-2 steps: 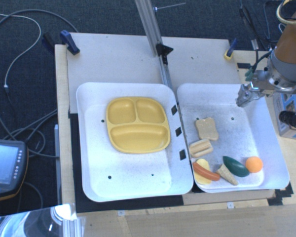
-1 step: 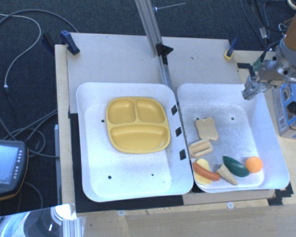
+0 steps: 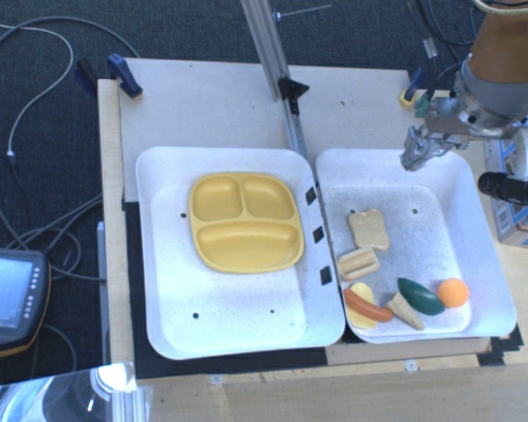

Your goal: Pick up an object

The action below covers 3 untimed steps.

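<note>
My gripper (image 3: 415, 156) hangs over the far rim of the right bin (image 3: 475, 192), near its back left corner, with nothing seen in it. In that bin lie a tan bread slice (image 3: 368, 229), a small bun (image 3: 358, 262), a red sausage (image 3: 368, 304) resting on a yellow piece (image 3: 357, 316), a beige wedge (image 3: 407, 311), a dark green vegetable (image 3: 421, 295) and an orange ball (image 3: 453, 292). All of these lie toward the bin's near half, well apart from the gripper.
The left bin (image 3: 158, 236) holds a yellow divided plate (image 3: 245, 221). A grey metal post (image 3: 268, 33) slants up from between the bins. Blue clamps (image 3: 123, 73) sit at the bench's far corners. Cables and a tablet (image 3: 9, 293) lie on the floor at left.
</note>
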Motion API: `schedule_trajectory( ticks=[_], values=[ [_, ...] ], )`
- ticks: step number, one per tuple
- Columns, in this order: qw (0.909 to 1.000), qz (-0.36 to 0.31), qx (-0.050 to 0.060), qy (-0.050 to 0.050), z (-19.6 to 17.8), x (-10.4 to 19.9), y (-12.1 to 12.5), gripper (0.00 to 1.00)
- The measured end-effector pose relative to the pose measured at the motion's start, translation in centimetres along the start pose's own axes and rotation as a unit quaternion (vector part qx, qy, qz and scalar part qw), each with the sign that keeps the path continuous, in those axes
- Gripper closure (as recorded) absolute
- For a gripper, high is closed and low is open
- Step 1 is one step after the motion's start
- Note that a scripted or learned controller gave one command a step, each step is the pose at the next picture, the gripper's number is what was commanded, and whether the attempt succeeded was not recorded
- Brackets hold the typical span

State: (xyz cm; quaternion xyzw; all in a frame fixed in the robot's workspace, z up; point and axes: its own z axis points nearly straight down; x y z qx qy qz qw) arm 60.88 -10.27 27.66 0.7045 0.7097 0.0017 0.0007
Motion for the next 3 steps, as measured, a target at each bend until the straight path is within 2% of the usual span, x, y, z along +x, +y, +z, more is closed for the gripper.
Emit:
schedule_trajectory(
  ticks=[2,3],
  values=[
    [1.0000,0.001,0.003,0.000,1.7,8.5,1.2,1.00],
    [1.0000,0.000,0.004,0.001,3.5,14.4,1.2,1.00]
  ],
)
